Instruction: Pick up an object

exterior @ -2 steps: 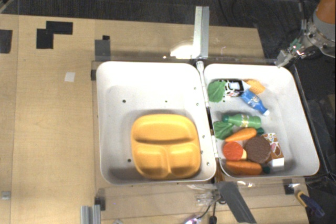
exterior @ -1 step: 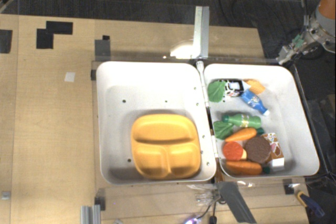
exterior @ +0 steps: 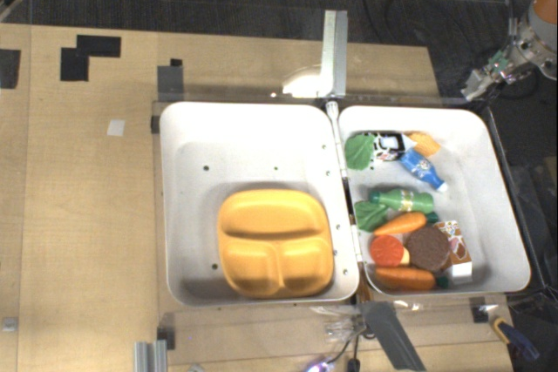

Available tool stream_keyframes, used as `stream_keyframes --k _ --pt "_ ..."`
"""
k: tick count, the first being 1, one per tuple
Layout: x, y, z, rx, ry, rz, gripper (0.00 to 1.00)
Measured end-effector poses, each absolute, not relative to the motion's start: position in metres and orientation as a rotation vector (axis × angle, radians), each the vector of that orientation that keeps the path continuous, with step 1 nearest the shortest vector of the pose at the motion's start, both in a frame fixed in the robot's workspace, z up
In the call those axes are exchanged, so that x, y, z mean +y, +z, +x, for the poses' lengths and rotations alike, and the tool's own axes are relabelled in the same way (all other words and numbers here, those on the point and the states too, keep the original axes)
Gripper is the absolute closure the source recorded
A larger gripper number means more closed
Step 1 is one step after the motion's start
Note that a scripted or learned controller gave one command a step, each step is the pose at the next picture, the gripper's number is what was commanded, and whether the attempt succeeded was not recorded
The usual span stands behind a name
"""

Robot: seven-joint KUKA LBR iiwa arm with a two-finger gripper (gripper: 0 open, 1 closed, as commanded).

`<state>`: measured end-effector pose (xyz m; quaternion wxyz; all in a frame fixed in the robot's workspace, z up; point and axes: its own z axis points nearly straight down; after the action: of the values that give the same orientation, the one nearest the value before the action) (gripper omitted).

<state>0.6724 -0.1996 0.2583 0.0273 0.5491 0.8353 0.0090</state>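
The gripper (exterior: pixel 482 83) hangs just outside the far right corner of the right bin (exterior: pixel 488 187); whether it is apart or together, I cannot tell. The blue bottle (exterior: pixel 422 169) lies inside that bin, down-left of the gripper, its long axis slanting corner-to-centre.

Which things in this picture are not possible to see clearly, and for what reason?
- Gripper, camera view: small and blurred near the right edge; whether it is open or shut cannot be told.
- Arm: cut off by the right edge.
- Black-and-white item in the right bin: partly covered by the green piece and the blue bottle; too small to identify.
- Small carton: print unreadable.
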Motion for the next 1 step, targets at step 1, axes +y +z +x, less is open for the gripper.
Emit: stream_keyframes --k 1 --pt "-0.1690 0.1836 0.6362 2.624 0.004 1.717 1.00"
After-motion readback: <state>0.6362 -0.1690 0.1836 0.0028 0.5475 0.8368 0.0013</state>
